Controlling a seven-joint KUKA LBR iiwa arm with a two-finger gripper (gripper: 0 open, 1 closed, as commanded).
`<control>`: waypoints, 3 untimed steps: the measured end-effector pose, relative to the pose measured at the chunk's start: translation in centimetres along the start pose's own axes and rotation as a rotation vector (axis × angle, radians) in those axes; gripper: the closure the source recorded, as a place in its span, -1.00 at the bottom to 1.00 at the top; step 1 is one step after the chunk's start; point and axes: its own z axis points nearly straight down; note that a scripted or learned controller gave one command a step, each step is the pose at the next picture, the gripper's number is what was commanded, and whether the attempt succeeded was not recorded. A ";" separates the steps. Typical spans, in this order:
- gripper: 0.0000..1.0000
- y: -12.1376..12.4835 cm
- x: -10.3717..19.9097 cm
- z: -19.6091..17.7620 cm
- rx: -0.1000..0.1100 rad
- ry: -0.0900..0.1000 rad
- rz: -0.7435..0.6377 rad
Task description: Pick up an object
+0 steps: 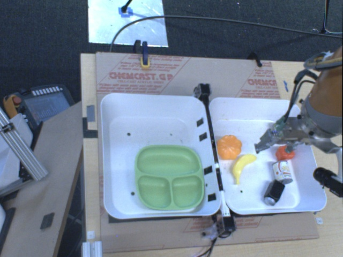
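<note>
The tool [266,142] hangs low in the right bin [252,111], its finger state impossible to tell, tip between the orange fruit [229,146], banana [243,165] and red piece [285,153], seemingly poised to choose among the things clustered here for picking.

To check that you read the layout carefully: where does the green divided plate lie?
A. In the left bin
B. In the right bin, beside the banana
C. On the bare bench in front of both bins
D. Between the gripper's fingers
A. The green divided plate rests flat on the floor of the left bin, while the banana lies in the right bin.
</note>
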 end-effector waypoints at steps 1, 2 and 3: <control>-1.00 0.1 0.0 -0.3 -0.008 -0.001 -0.002; -1.00 0.4 0.7 5.6 -0.001 0.000 0.000; -1.00 -0.4 0.1 10.7 0.000 0.000 0.001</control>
